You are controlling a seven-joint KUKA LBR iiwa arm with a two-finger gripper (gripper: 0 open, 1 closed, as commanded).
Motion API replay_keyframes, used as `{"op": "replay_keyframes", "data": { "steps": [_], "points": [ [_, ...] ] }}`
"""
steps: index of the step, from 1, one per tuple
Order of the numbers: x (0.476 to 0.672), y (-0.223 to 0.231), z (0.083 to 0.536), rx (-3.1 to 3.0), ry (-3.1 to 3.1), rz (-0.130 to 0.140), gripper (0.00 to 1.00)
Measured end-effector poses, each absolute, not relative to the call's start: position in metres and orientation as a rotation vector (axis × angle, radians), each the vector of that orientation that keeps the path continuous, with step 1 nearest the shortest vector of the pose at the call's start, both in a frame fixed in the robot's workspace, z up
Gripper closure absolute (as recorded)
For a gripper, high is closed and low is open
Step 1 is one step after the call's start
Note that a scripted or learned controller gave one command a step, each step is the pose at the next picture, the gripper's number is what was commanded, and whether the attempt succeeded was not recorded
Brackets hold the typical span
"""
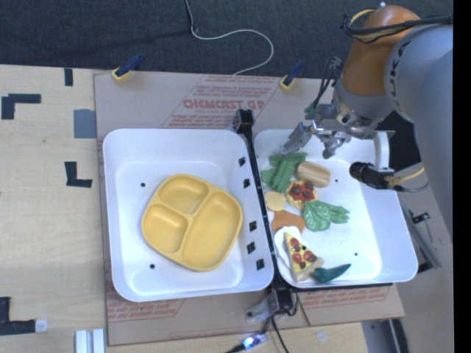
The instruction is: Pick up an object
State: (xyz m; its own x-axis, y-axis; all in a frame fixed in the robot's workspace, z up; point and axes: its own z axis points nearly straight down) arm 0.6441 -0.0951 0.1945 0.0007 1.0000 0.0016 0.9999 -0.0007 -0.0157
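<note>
Two shallow white bins side by side. Left bin (121,197): one yellow divided plate (193,221), nothing else. Right bin (383,234): toy food clustered along the left half, including green bean pods (283,169), a bread roll (313,173), a round mini pizza (300,193), a leafy green (322,215) and a pizza slice (298,252). Gripper (315,142) above the far end of the right bin, fingers spread and bare, nothing grasped. Step in hand: approach, judged incomplete. Next: descend over the bean pods or roll, then close.

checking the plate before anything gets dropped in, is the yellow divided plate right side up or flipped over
Right side up. The yellow plate lies flat in the left bin with its three hollow compartments facing the camera, and nothing lies in them.
</note>
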Motion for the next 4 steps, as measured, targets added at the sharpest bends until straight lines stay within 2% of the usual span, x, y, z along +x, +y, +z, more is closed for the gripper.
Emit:
{"op": "replay_keyframes", "data": {
  "steps": [1, 3, 4],
  "points": [
    [0.647, -0.095, 0.203, -2.218, -2.222, 0.002, 0.00],
    [0.650, -0.098, 0.113, -2.216, -2.221, 0.008, 0.00],
    [0.652, -0.097, 0.087, -2.221, -2.229, 0.000, 0.00]
  ]
}}
